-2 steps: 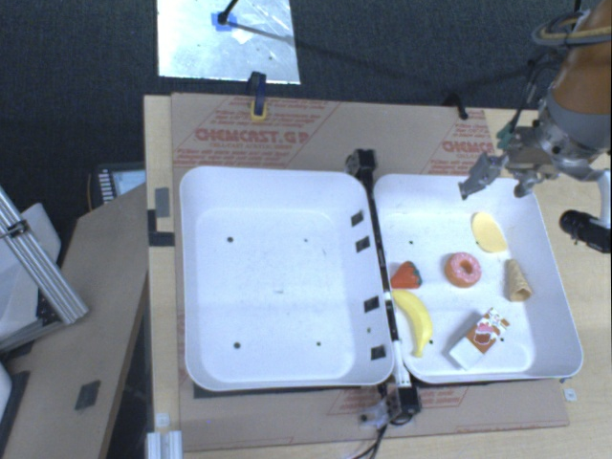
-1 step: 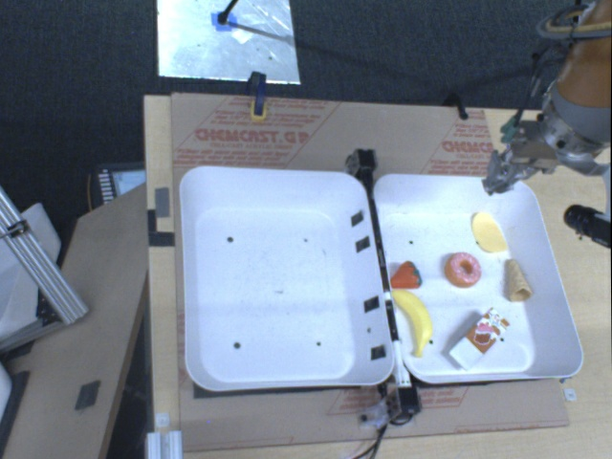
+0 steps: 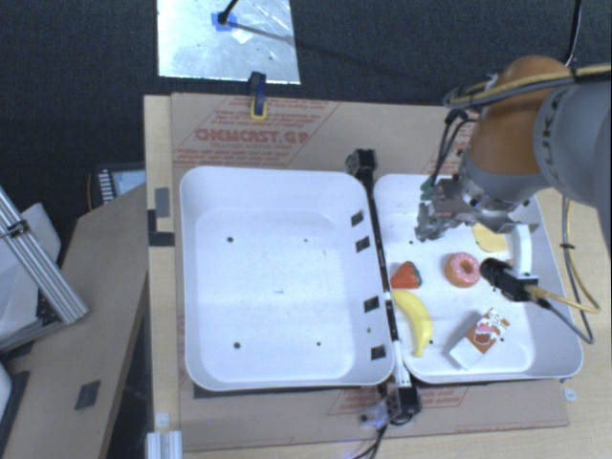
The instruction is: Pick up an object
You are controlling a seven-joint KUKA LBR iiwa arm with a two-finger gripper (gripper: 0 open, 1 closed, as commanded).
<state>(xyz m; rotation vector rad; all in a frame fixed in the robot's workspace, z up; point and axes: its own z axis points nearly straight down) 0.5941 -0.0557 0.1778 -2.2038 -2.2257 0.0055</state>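
The right bin (image 3: 555, 352) holds a red strawberry (image 3: 406, 275), a yellow banana (image 3: 415, 319), a pink-frosted donut (image 3: 463, 270), a small white and red box (image 3: 481, 338) and a pale yellow piece (image 3: 491, 240) partly under the wrist. My gripper (image 3: 429, 226) hangs over the upper left part of this bin, above and slightly right of the strawberry and left of the donut. Nothing shows between its fingers.
The left bin (image 3: 277, 275) lies beside the right one, with a black clipped divider (image 3: 376, 256) between them. Both rest on a cardboard sheet (image 3: 258, 127). A shiny foil sheet (image 3: 227, 27) lies at the back, off the bench.
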